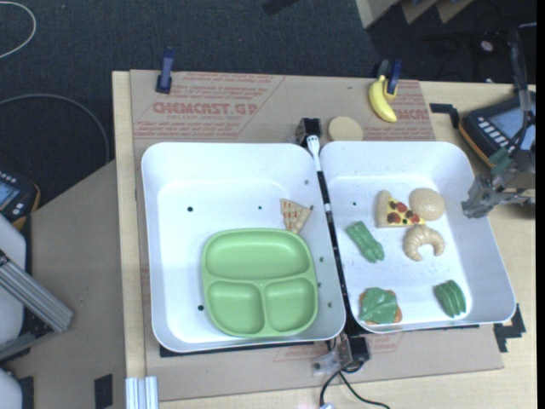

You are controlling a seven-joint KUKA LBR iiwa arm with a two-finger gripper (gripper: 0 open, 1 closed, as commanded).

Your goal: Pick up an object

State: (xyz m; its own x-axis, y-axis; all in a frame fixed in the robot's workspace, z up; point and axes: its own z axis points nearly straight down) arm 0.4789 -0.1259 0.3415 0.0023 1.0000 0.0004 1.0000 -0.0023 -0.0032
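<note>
The right bin (477, 254) holds a pizza slice (394, 210), a tan bread roll (427, 201) and a croissant (423, 241). A long green vegetable (365, 240), a leafy green piece (380, 305) and a dark green pod (450, 297) lie there too. In the left bin (170, 186) rest a green divided plate (258, 281) and a small waffle wedge (295, 214). My gripper (484, 196) hangs at the right bin's right rim, just outside it, level with the bread roll, with nothing visibly held.
A yellow banana (382, 100) and a round tan disc (345, 129) lie on the cardboard behind the bins. Blue clamps (164, 72) hold the board's back edge. A dark device (498, 130) sits at the far right near the arm.
</note>
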